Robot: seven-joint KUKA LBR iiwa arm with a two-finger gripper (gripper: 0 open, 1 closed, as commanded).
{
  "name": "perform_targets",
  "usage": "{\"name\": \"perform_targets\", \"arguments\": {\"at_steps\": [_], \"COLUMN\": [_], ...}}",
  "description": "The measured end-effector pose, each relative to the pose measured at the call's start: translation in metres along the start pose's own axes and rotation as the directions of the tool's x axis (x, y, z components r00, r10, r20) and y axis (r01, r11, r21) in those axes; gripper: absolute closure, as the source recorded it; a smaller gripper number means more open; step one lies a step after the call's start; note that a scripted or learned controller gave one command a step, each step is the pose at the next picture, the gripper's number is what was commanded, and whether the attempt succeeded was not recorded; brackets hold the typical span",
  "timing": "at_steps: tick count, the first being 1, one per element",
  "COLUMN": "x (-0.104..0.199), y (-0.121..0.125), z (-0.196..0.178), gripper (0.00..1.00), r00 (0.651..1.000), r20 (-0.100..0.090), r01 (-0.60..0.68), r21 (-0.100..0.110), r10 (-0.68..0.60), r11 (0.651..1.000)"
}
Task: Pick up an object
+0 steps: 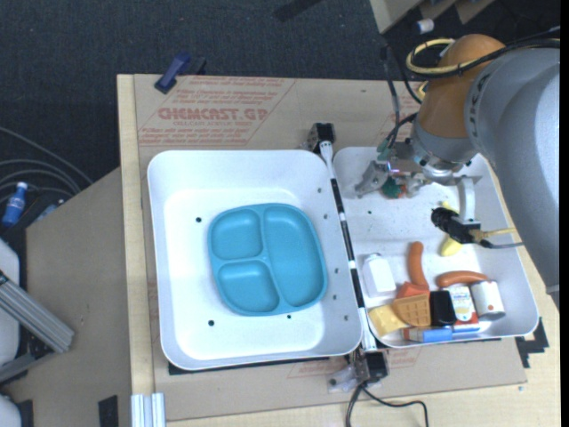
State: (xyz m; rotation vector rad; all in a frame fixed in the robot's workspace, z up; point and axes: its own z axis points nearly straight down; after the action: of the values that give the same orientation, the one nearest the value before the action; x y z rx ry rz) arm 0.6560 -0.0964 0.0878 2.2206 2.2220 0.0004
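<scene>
hand [380, 181] is low in the upper left of the right bin [391, 229], over bare bin floor. can't tell how far open it is, and can't confirm anything held. small green-red bit [392, 187] right at it, can't tell if that's an item or hardware

pickable stuff is all bunched in the lower right of that bin, well apart from the hand

risks, my read:
- closing where it is gets air, since no clear item sits under it
- pile is tight: waffle [411, 310] touches a sausage, the cheese wedge [383, 320] and the black block [442, 308]. a grab there likely catches two things or jams on a neighbour and slips
- sausages [415, 261] are round and smooth, so they can roll out of a pinch
- white block [378, 274] is just beside the wall between the bins, so the hand could clip the rim
- yellow piece [450, 248] is partly hidden under arm hardware, poor target

counts:
- bins: 2, side by side on the table [222, 105]
- plate [267, 258]: 1, blue, three wells, alone in the left bin [178, 194]
- sausages: 2
- waffle, cheese wedge, white block, black block, yellow piece: 1 each
- can [488, 300]: 1
- labelled carton [462, 305]: 1
- blue pen [437, 334]: 1
- pile overlaps, so treat the right-bin count as approximate
</scene>
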Motion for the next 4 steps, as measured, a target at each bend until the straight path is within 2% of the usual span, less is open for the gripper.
{"name": "perform_targets", "arguments": {"at_steps": [1,2,3,4], "x": [0.000,0.076,0.144,0.124], "y": [0.000,-0.085,-0.135,-0.143], "z": [-0.010,-0.097,-0.145,-0.165], "gripper": [1.00,1.00,1.00,1.00], "r00": [1.000,1.000,1.000,1.000], "r20": [0.001,-0.002,-0.002,0.000], "r01": [0.001,0.001,0.001,-0.002], "r21": [0.000,0.002,0.003,0.001], "r10": [-0.001,-0.001,-0.001,0.002], "r11": [1.000,1.000,1.000,1.000]}}
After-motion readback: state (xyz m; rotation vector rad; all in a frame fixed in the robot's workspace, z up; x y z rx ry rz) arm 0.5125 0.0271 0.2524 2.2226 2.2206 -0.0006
